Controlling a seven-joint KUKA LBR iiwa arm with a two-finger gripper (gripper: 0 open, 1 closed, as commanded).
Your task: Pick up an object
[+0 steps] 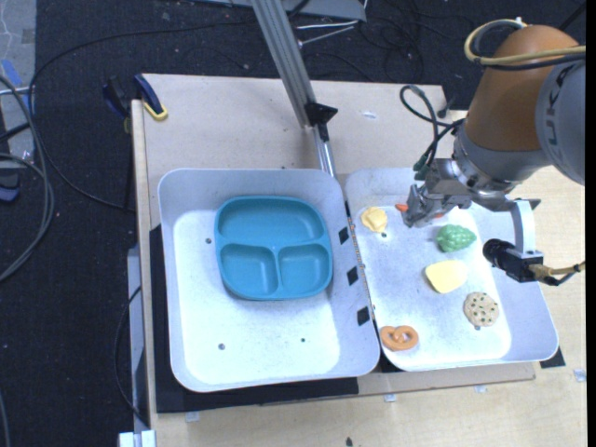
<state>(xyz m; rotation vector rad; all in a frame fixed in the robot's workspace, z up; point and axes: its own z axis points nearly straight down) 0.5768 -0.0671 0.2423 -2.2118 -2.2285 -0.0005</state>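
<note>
Just right of end effector [421, 210]: green piece [455, 238]

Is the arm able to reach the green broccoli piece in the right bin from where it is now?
Probably yes. The tool hangs just left of the green broccoli piece, and nothing lies on top of it. The yellow wedge and the small yellow piece sit apart, leaving free space around it.
</note>
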